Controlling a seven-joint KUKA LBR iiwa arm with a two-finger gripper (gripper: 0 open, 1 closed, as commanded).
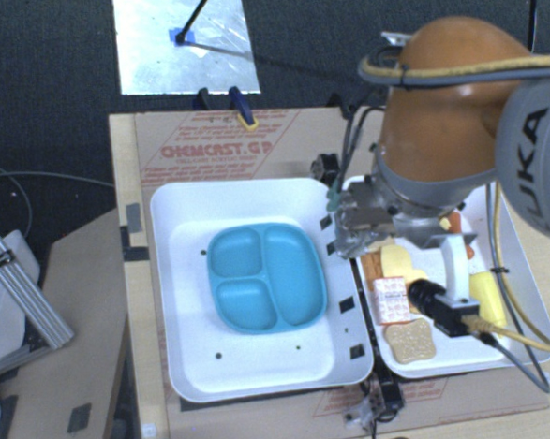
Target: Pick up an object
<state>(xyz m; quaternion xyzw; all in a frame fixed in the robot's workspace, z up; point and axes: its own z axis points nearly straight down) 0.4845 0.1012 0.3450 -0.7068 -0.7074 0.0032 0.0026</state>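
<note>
Dark grey carpet w/ a shiny foil-like sheet point(185, 40) lying at the top. Bench below is topped w/ a brown cardboard sheet point(213, 143) printed in red, a blue clamp point(242, 108) at its far edge.

Two shallow white plastic bins side by side. Left bin point(186, 361) holds one smooth blue plate point(265, 277), rounded rectangle, 3 compartments, lying flat approx. in the middle.

Grey arm point(455, 107) w/ orange band comes in from the right and covers the far half of the right bin point(536, 327). Gripper point(351, 232), bare metal, hangs over the divide between the bins, at the right bin's left edge. Can't tell if it's open or closed, or if it has anything.

Objs to pick all lie in the right bin, to the near-right of the gripper:
- yellow block point(397, 260), smooth, squarish, closest to the gripper.
- cracker point(391, 300), pale square w/ a pinkish dotted face, just beside the block on the near side.
- toast slice point(410, 340), tan, speckled, bread-shaped, nearest the front rim.
- yellow piece point(485, 298), elongated, rounded, further right.
</note>
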